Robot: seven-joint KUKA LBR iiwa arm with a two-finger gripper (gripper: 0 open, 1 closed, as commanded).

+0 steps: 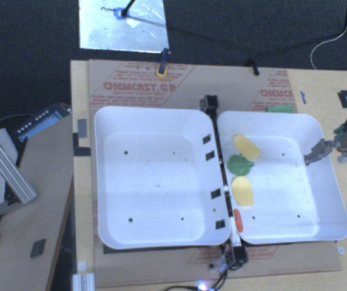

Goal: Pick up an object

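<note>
The right bin (319, 217) holds several small objects along its left side. A yellow piece (246, 146) lies farthest back, a green piece (240, 164) sits just in front of it, and a second yellow piece (242, 190) follows. A small red-orange piece (238, 220) lies against the left wall near the front. My gripper (315, 154) hangs over the right bin's right side, well to the right of the objects and apart from them. I see nothing held in it.
The left bin (110, 162) stands beside the right one, with black clips (210, 156) along the divide. A silver plate (124, 16) lies beyond the bench. A green tag (281, 108) sits behind the right bin.
</note>
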